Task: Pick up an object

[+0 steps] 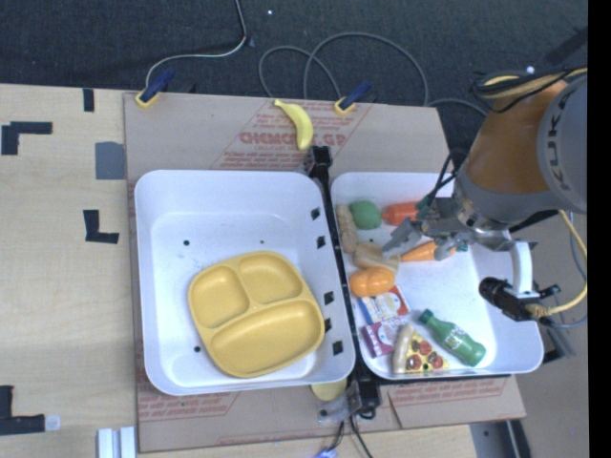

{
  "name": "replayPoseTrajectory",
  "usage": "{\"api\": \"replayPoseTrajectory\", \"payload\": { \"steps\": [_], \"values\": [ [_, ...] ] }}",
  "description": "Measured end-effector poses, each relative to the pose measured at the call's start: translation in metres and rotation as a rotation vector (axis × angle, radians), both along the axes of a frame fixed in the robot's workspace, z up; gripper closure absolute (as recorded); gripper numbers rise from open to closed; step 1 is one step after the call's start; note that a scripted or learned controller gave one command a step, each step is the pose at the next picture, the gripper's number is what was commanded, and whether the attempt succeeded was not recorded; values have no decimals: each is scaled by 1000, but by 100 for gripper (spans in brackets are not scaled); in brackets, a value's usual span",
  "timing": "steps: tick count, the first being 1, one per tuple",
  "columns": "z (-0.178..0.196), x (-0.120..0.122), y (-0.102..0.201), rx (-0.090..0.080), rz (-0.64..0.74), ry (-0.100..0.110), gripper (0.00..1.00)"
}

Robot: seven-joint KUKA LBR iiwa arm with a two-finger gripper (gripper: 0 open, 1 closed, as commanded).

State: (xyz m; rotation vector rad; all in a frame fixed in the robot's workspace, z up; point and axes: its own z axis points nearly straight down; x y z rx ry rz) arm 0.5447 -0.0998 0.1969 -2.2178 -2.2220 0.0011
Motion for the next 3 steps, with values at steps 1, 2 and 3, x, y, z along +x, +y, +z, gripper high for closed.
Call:
{"api": "replayPoseTrajectory", "payload": {
  "steps": [1,2,3],
  "values": [
    [-115,43,-5,-3,1,-8,0],
    [-100,43,-6,-4,1,-9,100],
    [-8,25,40,1,4,-6,100]
  ]
}}
